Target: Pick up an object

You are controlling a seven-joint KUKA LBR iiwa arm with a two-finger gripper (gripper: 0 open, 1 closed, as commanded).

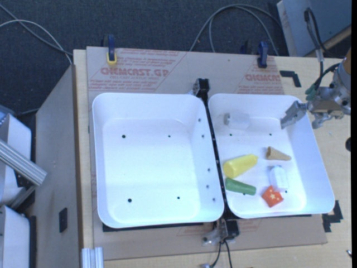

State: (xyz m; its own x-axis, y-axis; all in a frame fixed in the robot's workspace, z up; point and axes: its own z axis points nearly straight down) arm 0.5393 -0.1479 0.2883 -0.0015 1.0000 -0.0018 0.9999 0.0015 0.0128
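Yellow object, green object, right bin

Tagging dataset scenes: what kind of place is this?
Likely a robotics lab bench for grasping trials: two white bins clamped on a board, small test objects like a yellow piece, loose cables, dark carpet.

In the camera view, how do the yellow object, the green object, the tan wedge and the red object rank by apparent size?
1. yellow object
2. green object
3. tan wedge and red object: they look alike, so no ranking.

Red "CHEMCAST GP" lettering (partly legible) marks the board.
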